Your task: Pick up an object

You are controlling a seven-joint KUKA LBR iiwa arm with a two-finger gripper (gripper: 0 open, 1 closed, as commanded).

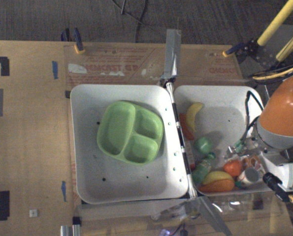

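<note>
- The arm, grey with an orange band, reaches in from the right and hangs over the right side of the right bin.
- The claw is low over the pile of objects in the near right corner of this bin. It is partly hidden by the wrist, and I cannot tell its state, or if anything is gripped.
- The right bin holds a crowded group of toy food. A yellow banana lies near the far left wall, curved, and beside it, against the divider, is a red-orange piece.
- Below the banana is a small green round object, and lower is a green bottle lying tilted, with a pale cap toward the claw.
- At the near wall is a yellow and orange object, shaped like a slice or a mango, touching the green bottle.
- Just beside it, to the right, is a red-orange round fruit, like a tomato, and next to this a small white cylinder. These two are the closest to the claw; the details around them are too blurred to name.
- The left bin holds a light green divided plate with three compartments, lying a little rotated, near the centre.
- Both bins stand side by side on the wooden tabletop, which has blue tape marks and black corner marks.
</note>
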